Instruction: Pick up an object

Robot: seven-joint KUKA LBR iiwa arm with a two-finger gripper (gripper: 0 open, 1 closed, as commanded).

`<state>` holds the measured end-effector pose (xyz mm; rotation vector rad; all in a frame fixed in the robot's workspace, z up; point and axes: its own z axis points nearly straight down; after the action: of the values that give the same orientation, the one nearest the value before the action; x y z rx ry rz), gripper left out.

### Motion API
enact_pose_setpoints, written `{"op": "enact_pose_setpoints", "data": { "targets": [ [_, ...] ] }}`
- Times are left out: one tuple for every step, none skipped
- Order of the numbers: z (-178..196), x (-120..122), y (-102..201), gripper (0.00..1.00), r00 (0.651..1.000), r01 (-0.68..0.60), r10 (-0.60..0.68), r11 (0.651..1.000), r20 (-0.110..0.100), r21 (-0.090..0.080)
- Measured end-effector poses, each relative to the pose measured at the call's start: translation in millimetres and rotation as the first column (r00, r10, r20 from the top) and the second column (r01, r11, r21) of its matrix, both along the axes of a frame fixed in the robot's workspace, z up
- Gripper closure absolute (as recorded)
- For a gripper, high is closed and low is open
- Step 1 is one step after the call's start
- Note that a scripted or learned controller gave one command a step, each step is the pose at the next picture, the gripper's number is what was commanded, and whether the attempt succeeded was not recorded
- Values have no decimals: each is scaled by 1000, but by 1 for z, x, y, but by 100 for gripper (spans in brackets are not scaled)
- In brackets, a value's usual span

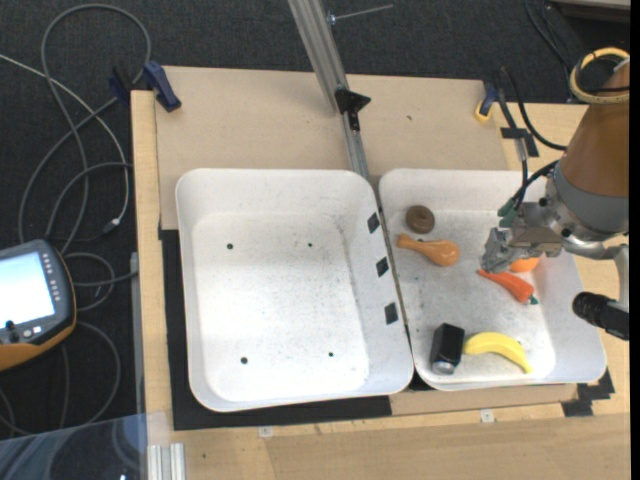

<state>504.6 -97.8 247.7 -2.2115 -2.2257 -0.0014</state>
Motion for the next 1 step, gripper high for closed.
{"op": "enact_pose_setpoints", "data": {
  "targets": [
    [-13, 6, 57, 100, 1000, -1, 1, 1000, -1, 0]
  ]
}}
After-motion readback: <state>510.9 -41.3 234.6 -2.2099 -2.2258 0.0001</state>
